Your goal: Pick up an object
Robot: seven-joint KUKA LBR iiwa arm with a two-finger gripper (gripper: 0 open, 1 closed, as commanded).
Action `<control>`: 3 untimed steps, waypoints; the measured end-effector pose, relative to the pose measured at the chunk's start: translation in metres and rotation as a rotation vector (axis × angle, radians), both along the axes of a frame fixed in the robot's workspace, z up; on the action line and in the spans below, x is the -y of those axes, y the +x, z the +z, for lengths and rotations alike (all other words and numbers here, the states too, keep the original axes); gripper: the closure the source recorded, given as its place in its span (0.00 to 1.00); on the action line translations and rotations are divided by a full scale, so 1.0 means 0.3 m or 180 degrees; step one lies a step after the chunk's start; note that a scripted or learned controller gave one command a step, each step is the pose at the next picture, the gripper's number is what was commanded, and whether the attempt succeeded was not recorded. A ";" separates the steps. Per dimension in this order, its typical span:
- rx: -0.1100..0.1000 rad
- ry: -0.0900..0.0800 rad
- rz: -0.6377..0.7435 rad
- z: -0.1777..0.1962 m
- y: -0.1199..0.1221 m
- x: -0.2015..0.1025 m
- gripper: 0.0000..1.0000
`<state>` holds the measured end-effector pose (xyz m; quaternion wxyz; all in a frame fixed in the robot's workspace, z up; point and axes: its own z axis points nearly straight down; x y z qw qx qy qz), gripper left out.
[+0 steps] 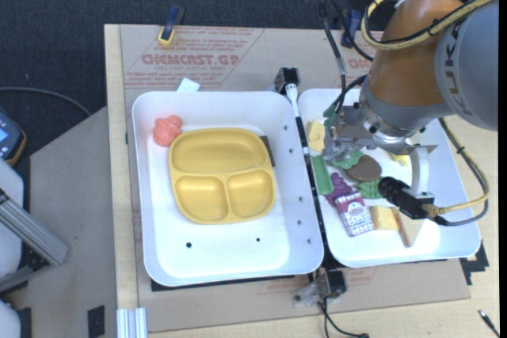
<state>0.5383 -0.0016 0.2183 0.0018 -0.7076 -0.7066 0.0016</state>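
Note:
My gripper [346,157] hangs low over the left part of the right bin [451,237], under the grey arm with the orange band. Right below it lies a heap of small things: a brown round piece [365,168], a purple piece [341,185], a green strip [321,174], a yellow piece [316,136] and a pink-and-white packet [357,218]. A pale yellow block [386,218] lies beside the packet. The wrist hides the fingertips, and I see nothing held between them.
The left bin [150,233] holds a yellow three-compartment plate [222,173] and an orange-pink toy [166,130] at its back left corner. A black-and-white divider [301,146] runs between the bins. Cardboard lies under both bins.

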 end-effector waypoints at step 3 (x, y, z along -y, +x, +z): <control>0.0005 -0.0001 0.0002 -0.007 0.010 -0.049 1.00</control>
